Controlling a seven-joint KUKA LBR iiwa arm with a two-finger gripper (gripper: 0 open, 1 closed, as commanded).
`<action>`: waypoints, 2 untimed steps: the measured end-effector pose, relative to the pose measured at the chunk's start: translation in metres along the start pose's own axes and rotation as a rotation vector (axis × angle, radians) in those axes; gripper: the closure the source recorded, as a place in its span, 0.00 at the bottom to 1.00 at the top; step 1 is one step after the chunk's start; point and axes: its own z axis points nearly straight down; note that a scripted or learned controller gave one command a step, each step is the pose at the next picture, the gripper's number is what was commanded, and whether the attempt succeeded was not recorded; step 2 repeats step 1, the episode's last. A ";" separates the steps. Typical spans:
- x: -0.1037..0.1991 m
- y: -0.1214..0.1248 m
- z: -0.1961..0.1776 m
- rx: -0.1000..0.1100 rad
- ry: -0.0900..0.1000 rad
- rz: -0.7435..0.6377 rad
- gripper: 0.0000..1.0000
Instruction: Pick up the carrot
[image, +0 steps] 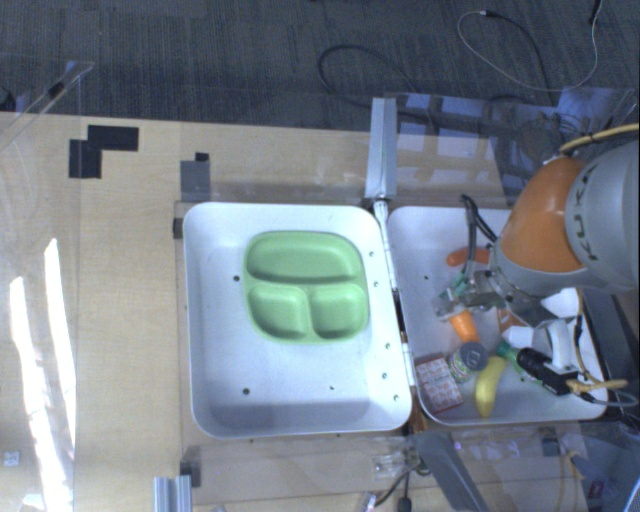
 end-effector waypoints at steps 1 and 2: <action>0.053 -0.006 -0.084 0.014 -0.001 0.328 1.00; 0.053 -0.006 -0.084 0.014 -0.001 0.328 1.00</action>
